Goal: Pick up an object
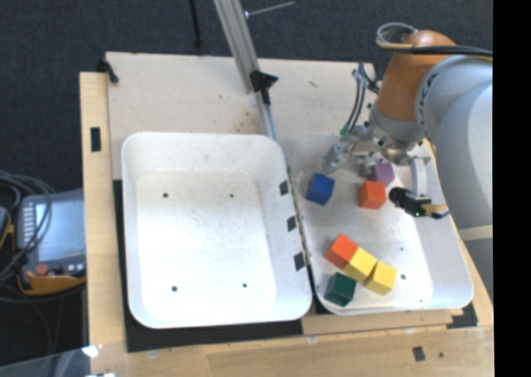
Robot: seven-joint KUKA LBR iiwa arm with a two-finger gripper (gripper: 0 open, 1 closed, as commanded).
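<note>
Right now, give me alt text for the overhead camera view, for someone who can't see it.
A grey robot arm reaches from the right, its pincer low over the right bin, near blue, purple and orange blocks. Closer to the front edge, orange, yellow and green blocks cluster; the left bin sits beside.

Right bin: blue cube (320,188), orange cube (372,194), purple block (382,173); orange-yellow-yellow row (360,262), green cube (340,288).

No text, label, brand, number or sign can be read anywhere; the small screen device (51,234) left of the counter (182,93) is too blurred to show any lettering
</note>
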